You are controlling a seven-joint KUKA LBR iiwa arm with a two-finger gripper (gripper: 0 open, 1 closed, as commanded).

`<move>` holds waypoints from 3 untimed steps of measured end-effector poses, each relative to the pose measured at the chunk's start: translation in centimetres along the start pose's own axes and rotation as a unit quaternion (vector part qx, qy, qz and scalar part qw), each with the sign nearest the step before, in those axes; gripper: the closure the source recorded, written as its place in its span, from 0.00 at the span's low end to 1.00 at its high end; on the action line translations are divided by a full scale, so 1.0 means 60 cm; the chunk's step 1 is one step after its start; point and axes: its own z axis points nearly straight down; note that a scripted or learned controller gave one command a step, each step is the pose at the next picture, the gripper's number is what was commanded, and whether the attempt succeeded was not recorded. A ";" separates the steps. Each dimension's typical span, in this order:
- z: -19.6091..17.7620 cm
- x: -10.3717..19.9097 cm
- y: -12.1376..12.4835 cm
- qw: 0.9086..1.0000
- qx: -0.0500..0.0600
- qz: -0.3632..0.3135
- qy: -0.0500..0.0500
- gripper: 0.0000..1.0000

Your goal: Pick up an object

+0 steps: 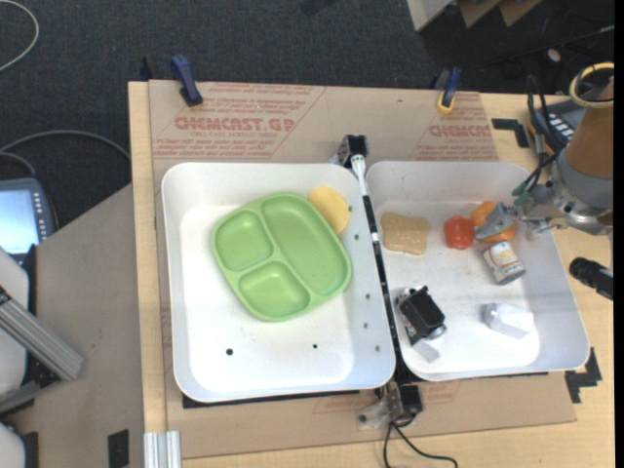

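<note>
Reaching in over the right bin, my claw sits low among the orange piece, the red piece and the small can. Whether it is clenched or released, I cannot tell. Nothing looks lifted yet, so I judge the pick barely begun: closing and raising remain. The tan block lies nearby.
</note>
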 end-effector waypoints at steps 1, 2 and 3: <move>0.002 0.000 -0.005 1.000 0.003 0.002 0.001 0.00; 0.053 0.017 0.109 1.000 0.003 0.000 0.004 0.00; 0.033 0.012 0.105 1.000 0.002 0.001 0.000 1.00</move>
